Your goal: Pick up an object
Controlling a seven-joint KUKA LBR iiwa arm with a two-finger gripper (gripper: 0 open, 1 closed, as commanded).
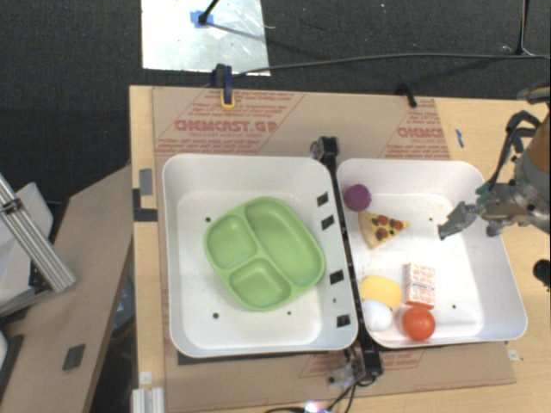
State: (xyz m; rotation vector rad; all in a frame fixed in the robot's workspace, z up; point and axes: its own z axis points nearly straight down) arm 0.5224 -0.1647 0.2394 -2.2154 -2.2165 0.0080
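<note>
The right bin (482, 179) holds several small objects. A purple ball (357, 197) lies at its far left, and a pizza slice toy (382, 228) lies just in front of it. A red-and-white carton (420, 284) lies near the front, with a yellow piece (381, 291), a white egg (377, 315) and a red-orange ball (418, 323) around it. My gripper (456, 219) hangs over the right side of this bin, right of the pizza slice and apart from it. I see nothing held in it.
The left bin (185, 188) holds a green divided plate (263, 252). A black divider with clips (336, 231) runs between the bins. The arm (529, 192) reaches in over the right bin's right wall. A blue clamp (224, 84) sits at the bench's far edge.
</note>
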